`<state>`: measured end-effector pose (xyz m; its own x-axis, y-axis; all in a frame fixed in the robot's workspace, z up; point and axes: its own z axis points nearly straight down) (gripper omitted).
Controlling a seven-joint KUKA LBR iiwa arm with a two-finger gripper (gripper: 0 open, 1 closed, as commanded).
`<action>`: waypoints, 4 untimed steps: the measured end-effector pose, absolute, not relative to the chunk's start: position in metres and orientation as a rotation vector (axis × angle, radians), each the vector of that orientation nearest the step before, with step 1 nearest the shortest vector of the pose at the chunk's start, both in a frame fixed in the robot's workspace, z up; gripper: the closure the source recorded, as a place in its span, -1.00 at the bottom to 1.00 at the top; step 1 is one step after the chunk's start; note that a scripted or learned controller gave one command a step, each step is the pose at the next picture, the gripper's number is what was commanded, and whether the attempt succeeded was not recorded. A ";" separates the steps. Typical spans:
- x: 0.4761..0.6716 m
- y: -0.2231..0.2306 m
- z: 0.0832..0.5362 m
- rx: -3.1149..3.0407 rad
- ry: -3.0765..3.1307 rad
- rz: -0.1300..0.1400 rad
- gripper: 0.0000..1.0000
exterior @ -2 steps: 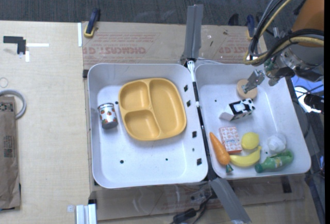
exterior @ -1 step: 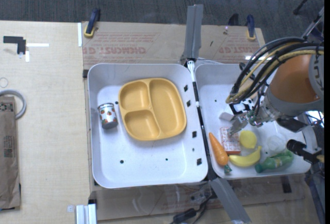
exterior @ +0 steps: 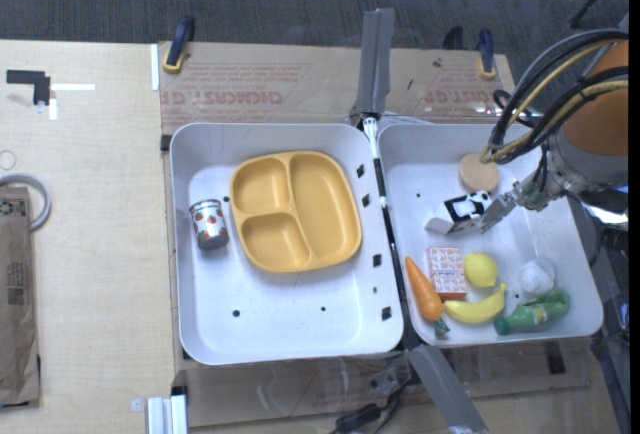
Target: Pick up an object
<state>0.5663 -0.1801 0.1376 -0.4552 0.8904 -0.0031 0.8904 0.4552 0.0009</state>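
While nothing had yet been lifted, a yellow divided plate (exterior: 295, 210) and small can (exterior: 209, 223) lay in the left bin (exterior: 200, 322). Right of centre, the gripper (exterior: 478, 212) hovered at a black-and-white object (exterior: 462, 209); whether it was clenched or released could not be told.

Divided plate (exterior: 296, 210) and can (exterior: 209, 224) in left bin (exterior: 190, 312), carrot (exterior: 424, 290), banana (exterior: 477, 306), lemon (exterior: 481, 269) in right bin (exterior: 578, 252).
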 end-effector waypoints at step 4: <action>0.483 -0.134 0.096 0.374 3.102 -0.002 -1.00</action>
<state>0.4827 -0.1340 0.0965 -0.9711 0.2379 -0.0172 0.2379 0.9713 0.0011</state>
